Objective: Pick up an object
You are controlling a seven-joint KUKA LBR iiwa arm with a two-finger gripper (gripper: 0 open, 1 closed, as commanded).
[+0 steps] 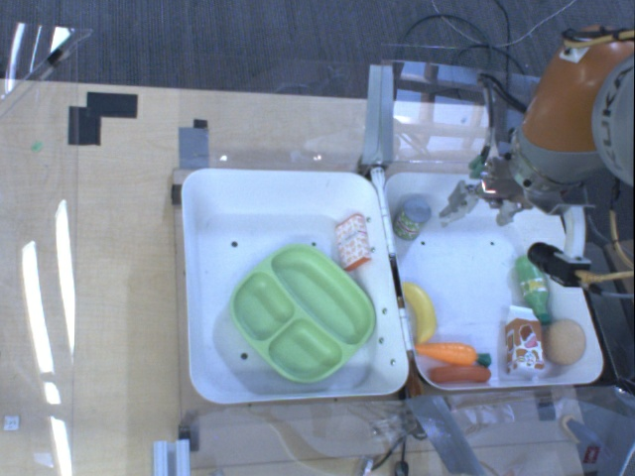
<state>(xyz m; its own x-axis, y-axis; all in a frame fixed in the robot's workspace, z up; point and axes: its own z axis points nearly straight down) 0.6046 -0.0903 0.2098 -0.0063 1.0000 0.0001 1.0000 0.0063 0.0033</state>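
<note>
Camera view: the gripper (478, 202) is hovering, fingers spread and holding nothing, just right of the small grey tin can (410, 216) — probably lining up a grasp.

Wooden bench (109, 296), light top. Two shallow white bins side by side: left bin (203, 266), right bin (466, 276), rims touching along the centre divide. Grey metal post (377, 117) stands at the far end of that divide. Black L-shaped tape mark (99, 115) on the bench far left, small grey block (195, 145) just beyond the left bin's far-left corner. Dark grey carpet (248, 28) past the far edge. Thin cables (496, 13) loop over the carpet, far right. Clear panel (40, 58) at far left, glare on it.
</note>
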